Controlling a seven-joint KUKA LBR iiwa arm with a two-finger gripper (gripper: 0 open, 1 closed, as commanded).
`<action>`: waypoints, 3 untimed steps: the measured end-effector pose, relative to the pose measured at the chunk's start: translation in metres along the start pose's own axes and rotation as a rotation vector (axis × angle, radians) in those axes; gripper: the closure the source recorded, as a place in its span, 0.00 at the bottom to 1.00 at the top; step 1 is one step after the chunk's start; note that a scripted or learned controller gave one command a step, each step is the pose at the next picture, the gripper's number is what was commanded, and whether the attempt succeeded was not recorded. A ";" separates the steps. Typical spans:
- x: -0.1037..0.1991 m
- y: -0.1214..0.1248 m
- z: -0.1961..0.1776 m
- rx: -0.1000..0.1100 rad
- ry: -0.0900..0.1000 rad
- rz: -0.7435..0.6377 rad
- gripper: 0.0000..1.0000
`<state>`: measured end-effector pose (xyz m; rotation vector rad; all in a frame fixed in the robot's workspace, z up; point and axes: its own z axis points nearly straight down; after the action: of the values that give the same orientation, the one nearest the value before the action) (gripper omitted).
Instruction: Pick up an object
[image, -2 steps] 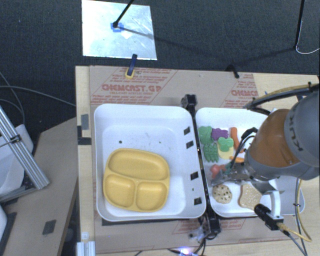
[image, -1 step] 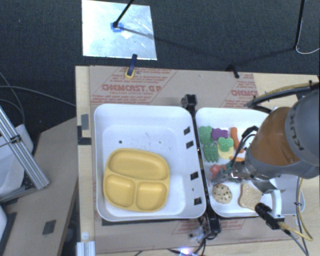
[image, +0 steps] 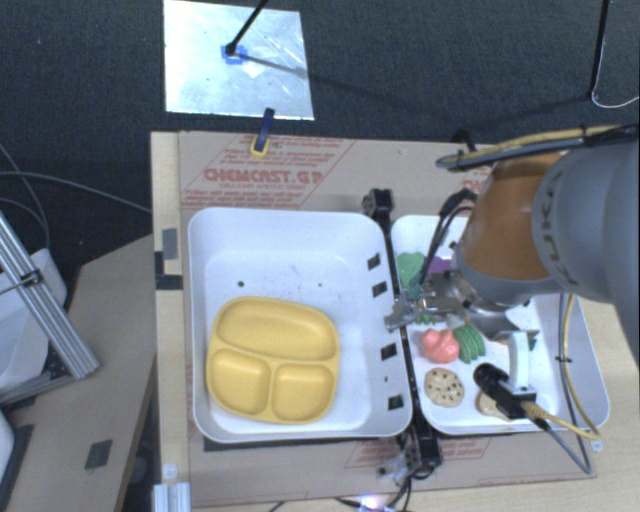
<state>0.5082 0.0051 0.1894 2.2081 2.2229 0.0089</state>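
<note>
From my overhead camera I see two white bins side by side on a cardboard sheet (image: 270, 170). The left bin (image: 290, 222), at the centre of the frame, holds a yellow divided tray (image: 272, 358) lying flat in its lower half. The grey and orange arm (image: 560, 230) comes in from the right and covers the upper part of the right bin (image: 590, 390). The gripper (image: 425, 308) sits low near that bin's left wall; I cannot tell whether it is wide or narrow, and I see nothing held in it. The things to pick lie in the right bin: a green leafy piece (image: 410, 268) just above the gripper, a pink toy (image: 439, 345) and a green ribbed piece (image: 470, 340) touching just below it, and a cookie (image: 443, 386) lower still.
</note>
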 end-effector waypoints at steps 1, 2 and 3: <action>-0.002 -0.001 -0.005 0.006 0.003 -0.001 1.00; 0.062 0.003 0.006 0.009 0.003 -0.001 1.00; 0.116 0.043 0.080 0.008 0.003 -0.002 1.00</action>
<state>0.5515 0.1217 0.1092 2.2112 2.2305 0.0039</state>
